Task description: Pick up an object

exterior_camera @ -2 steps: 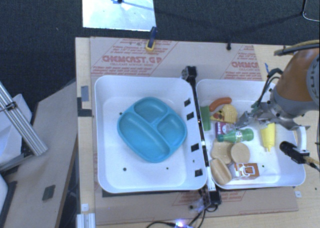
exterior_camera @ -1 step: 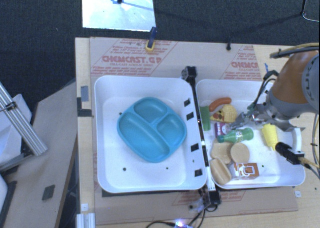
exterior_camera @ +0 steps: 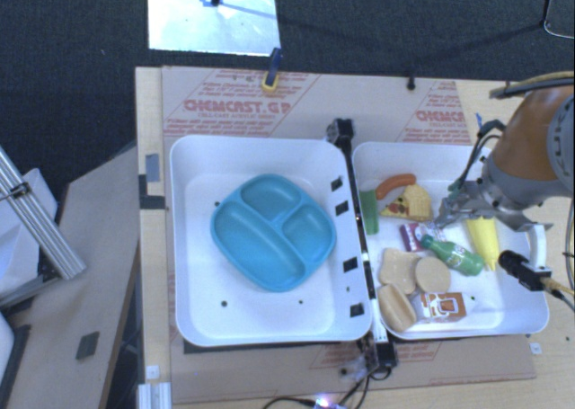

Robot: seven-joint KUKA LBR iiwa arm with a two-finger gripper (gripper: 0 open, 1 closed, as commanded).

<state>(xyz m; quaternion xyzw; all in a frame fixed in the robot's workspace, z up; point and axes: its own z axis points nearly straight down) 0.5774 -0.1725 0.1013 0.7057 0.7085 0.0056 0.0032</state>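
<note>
My gripper hangs low over the middle of the right bin, with the orange-banded arm coming in from the right. Right below and in front of it lies a green bottle, beside a small purple packet. A yellow wedge and a reddish sausage lie to its left, and a yellow cone-shaped piece lies to its right. Nothing can be made out held in the gripper.
The left bin holds a blue divided plate. A green stick lies along the right bin's left wall. Tan bread pieces and an orange-and-white carton lie at that bin's front.
</note>
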